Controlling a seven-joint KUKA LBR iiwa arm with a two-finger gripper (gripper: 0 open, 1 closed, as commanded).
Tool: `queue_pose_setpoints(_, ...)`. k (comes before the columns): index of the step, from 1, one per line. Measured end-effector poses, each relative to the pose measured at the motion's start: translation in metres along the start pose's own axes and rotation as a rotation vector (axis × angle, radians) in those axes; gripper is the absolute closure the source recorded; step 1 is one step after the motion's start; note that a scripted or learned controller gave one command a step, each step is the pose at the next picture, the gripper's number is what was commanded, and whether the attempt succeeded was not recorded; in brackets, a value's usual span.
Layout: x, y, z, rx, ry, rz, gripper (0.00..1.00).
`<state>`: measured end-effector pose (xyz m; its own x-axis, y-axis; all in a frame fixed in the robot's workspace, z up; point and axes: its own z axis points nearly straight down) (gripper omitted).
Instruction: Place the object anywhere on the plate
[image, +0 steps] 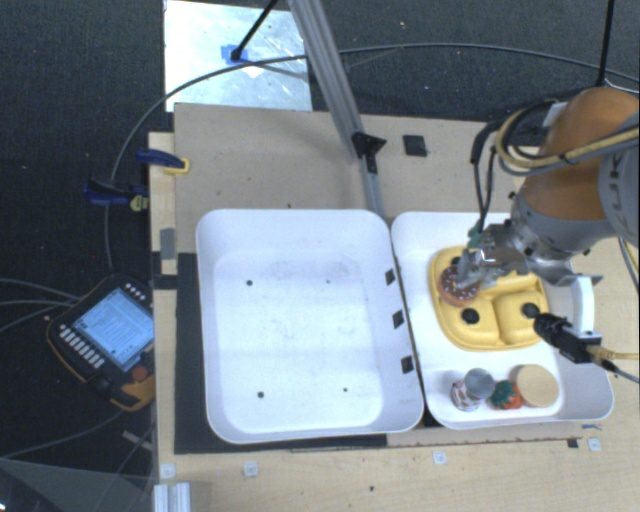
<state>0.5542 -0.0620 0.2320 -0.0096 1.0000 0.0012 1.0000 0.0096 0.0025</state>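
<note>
Doughnut (460, 291) sits on the yellow plate (490, 325) in the right bin (600, 400), we see, right under the hand (470, 268). We cannot tell its state. Small things (500, 388) lie near the bin's front.

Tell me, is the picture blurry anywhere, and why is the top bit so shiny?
In the camera view, the pale sheet on the floor at the top catches bright glare; the arm at the right looks soft and a little smeared, and the tool over the yellow plate is hard to make out; the left bin is evenly lit, with only faint shadows.
</note>
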Motion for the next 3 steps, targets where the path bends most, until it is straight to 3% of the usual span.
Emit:
queue_pose_setpoints(1,0.057,0.026,0.008,0.000,0.001,-0.002,1.00)
queue_pose_setpoints(3,0.160,0.054,0.007,0.000,0.001,-0.001,1.00)
